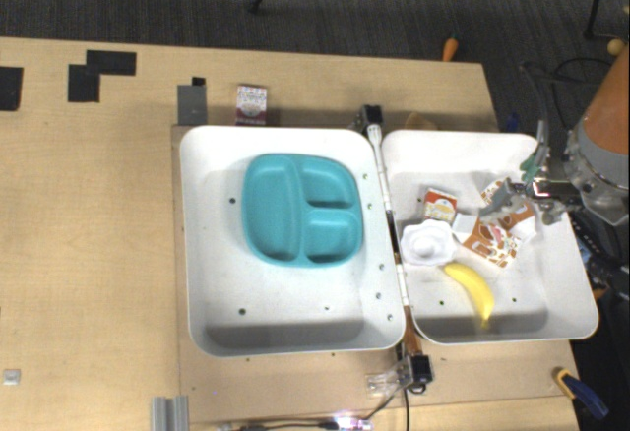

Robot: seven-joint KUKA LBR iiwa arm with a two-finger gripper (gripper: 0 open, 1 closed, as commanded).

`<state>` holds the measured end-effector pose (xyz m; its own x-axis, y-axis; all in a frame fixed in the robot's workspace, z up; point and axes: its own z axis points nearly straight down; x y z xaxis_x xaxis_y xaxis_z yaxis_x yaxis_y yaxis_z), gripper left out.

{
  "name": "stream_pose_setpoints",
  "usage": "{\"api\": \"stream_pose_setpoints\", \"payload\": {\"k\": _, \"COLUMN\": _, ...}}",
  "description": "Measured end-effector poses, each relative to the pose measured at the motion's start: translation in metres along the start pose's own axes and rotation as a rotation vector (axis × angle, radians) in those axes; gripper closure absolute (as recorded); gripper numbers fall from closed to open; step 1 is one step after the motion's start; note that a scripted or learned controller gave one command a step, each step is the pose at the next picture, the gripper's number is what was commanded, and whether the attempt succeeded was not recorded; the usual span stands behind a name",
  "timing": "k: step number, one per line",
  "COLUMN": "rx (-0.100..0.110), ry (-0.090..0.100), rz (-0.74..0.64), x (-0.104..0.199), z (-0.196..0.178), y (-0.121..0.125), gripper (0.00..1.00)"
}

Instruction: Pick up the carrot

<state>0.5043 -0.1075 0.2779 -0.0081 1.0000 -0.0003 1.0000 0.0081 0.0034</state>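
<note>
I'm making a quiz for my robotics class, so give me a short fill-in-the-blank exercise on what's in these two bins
1. The teal divided tray sits in the ____ bin of the camera view.
2. The banana in the right bin is ____ in color.
3. The gripper hangs over the ____ bin.
4. The white cup lies just ____ the banana in the picture.

Missing words: left; yellow; right; above

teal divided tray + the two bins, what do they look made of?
Teal tray: looks like moulded plastic, matte to satin, with uniform colour and soft rounded compartment edges. Left bin and right bin: probably thin formed plastic, smooth white with rounded corners and a faint sheen; painted metal can't be ruled out.
</note>
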Motion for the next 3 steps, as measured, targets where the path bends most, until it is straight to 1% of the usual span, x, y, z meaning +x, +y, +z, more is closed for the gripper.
{"api": "stream_pose_setpoints", "payload": {"k": 2, "rx": 0.0, "ry": 0.0, "rz": 0.0, "x": 0.0, "z": 0.0, "y": 0.0, "gripper": 0.0}}
{"api": "stream_pose_setpoints", "payload": {"k": 3, "rx": 0.0, "ry": 0.001, "rz": 0.059, "x": 0.033, "z": -0.012, "y": -0.015, "gripper": 0.0}}
